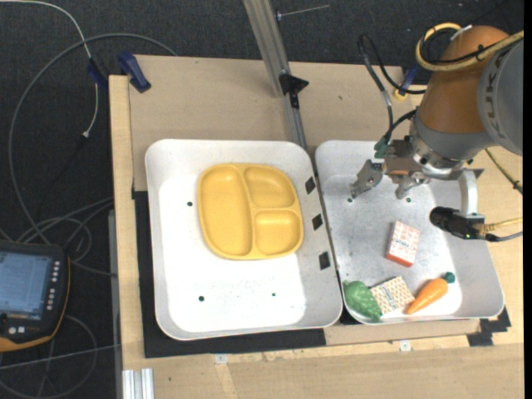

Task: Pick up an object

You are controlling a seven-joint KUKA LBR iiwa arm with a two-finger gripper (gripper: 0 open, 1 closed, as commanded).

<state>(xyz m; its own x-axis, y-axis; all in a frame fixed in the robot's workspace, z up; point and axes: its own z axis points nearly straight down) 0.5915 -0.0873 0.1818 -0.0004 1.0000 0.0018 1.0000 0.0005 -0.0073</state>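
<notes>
The gripper (pixel 384 183) is hovering with jaws spread (nothing between them) — probably approaching; next, descending onto the small box (pixel 403 243).

arm (pixel 474 81) cut off at right edge, tablet (pixel 29 293) cropped at left — screen unreadable

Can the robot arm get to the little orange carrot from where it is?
Probably yes. The carrot lies uncovered in the right bin, and the end effector hangs above that same bin with nothing between them.
</notes>
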